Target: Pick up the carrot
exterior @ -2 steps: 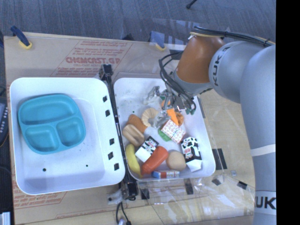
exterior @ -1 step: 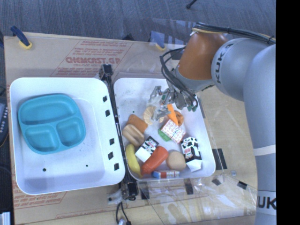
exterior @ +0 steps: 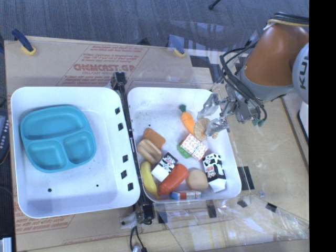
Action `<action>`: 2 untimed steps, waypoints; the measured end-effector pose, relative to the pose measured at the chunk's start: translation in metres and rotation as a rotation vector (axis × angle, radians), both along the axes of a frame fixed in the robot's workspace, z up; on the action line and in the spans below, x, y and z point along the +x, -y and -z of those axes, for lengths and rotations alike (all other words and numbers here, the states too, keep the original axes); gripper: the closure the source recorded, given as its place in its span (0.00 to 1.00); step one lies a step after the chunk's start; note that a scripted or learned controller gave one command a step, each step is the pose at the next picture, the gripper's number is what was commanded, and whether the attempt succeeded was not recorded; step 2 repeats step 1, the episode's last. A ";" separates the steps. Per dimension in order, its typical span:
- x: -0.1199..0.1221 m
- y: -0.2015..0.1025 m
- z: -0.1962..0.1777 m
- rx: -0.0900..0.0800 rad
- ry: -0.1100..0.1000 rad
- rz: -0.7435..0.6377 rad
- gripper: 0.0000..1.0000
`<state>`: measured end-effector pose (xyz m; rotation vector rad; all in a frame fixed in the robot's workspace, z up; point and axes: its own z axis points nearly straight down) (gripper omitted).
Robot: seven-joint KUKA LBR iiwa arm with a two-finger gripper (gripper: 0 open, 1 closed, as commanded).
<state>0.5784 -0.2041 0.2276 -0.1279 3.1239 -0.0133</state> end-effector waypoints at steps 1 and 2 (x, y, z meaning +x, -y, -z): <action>-0.023 -0.061 0.010 0.010 -0.015 0.158 1.00; -0.023 -0.061 0.010 0.010 -0.015 0.158 1.00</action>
